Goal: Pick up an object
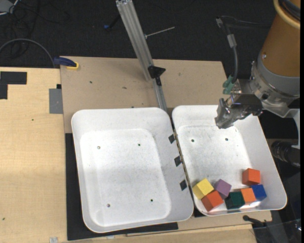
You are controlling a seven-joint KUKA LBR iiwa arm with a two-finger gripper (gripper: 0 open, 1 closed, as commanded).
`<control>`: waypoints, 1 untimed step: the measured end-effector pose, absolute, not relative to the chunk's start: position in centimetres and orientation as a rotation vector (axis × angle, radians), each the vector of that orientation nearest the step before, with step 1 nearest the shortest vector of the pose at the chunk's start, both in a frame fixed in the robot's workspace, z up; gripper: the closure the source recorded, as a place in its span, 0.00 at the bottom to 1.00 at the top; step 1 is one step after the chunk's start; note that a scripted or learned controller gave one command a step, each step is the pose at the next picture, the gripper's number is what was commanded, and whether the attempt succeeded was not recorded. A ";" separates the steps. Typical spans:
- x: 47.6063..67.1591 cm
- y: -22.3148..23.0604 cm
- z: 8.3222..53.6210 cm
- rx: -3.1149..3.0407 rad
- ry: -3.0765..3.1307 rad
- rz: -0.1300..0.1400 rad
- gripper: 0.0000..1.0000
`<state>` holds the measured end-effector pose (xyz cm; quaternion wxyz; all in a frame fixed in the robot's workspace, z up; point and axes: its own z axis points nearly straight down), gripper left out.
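Gripper (pixel 224 121) position, as I logged it from my remote station, was above the far end of the right bin (pixel 273 156), near its back rim. I could not tell its state from this angle, and I saw no object in it. Behind and to the right of it rose the grey wrist and the orange band of the arm (pixel 281 44).

Below it, at the near end of the same bin, lay a cluster of blocks, well apart from the tool. The red block (pixel 251 176) sat nearest, at the cluster's right. Beyond it I recorded a purple block (pixel 223 187), a yellow block (pixel 203 187), a second red block (pixel 212 200), a green block (pixel 235 200), an orange block (pixel 248 194) and a blue block (pixel 259 192), packed close together.

To the gripper's left stood the left bin (pixel 91 120).
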<state>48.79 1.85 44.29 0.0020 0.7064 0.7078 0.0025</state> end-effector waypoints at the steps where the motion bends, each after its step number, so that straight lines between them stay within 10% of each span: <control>1: 48.7 1.9 43.8 2.215 2.231 -0.005 0.00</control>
